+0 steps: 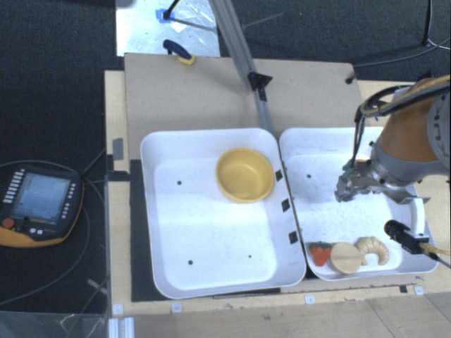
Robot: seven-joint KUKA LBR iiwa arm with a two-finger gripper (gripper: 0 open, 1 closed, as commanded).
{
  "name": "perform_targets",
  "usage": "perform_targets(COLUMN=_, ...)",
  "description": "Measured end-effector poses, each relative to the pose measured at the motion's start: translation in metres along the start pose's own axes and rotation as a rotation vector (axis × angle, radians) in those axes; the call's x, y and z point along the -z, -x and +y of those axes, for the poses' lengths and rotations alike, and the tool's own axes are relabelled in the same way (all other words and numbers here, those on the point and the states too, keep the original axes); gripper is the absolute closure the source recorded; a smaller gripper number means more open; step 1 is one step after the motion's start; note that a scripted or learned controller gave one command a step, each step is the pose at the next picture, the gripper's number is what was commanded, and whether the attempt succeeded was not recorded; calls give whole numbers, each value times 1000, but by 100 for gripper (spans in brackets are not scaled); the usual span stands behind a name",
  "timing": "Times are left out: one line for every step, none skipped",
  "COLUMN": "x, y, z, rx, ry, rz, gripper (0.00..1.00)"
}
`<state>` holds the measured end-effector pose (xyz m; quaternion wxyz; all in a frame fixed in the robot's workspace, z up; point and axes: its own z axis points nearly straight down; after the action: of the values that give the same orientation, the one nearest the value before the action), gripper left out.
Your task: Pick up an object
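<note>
the grey two-finger gripper (343, 192) hangs over the right-hand shallow white bin (320, 144), near that bin's middle, and whether its jaws are apart or together cannot be told from this slanted view; nothing is seen between them. behind it the grey arm with its orange band (412, 136) reaches in from the right.

in the near part of that same right-hand bin, closer to the camera than the gripper and apart from it, three small things lie in a row: a small red-orange toy piece (320, 253) nearest the divide between the bins, a round pale tan disc (345, 258) touching it, and a curved beige croissant-shaped piece (374, 248) just beside the disc on its far side.

left of that bin, the left-hand shallow white bin (183, 252) holds a round yellow plastic bowl (244, 174), upright, in its far right corner. both bins sit on the tan tabletop (211, 94). well left of the bins, off the tabletop, lies a handheld control pendant with a screen (39, 203).
</note>
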<state>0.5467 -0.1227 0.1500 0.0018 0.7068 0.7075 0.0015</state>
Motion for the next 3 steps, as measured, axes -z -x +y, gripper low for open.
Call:
perform_targets(x=42, y=-1, z=3, rx=0, ry=-1, rz=0, gripper=100)
perform_targets(x=104, y=-2, z=10, rx=0, ry=2, rz=0, gripper=100)
perform_targets(x=94, y=-45, z=32, rx=3, ry=-4, rz=1, gripper=100)
